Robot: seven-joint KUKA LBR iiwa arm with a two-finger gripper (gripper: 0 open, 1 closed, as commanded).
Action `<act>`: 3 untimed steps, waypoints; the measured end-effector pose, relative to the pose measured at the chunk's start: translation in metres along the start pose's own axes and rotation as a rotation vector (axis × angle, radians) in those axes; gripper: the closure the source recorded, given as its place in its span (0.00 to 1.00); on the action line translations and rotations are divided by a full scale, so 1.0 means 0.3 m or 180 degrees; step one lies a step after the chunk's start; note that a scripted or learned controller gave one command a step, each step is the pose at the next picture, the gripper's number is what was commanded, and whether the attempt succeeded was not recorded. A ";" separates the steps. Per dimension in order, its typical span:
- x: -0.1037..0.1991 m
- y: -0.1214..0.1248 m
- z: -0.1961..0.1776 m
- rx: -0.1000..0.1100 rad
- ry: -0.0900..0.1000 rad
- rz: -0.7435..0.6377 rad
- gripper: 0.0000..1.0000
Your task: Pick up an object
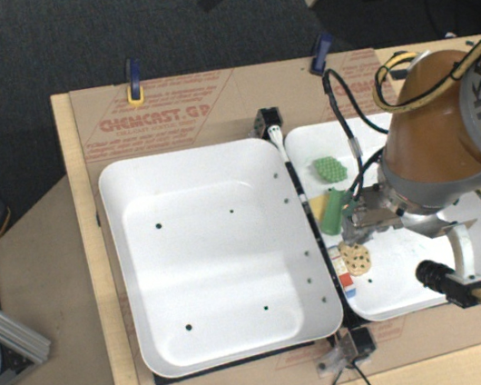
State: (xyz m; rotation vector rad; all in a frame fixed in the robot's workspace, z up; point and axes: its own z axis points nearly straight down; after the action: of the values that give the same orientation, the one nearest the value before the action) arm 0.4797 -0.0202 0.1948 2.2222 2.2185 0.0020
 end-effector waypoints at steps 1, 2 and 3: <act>0.000 0.002 -0.033 -0.0006 -0.0002 0.0002 1.00; 0.000 0.004 -0.066 -0.0012 -0.0004 0.0003 1.00; 0.001 0.006 -0.098 -0.0018 -0.0005 0.0005 1.00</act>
State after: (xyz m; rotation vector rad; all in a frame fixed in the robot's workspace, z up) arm 0.4814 -0.0200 0.2243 2.2205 2.2129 0.0068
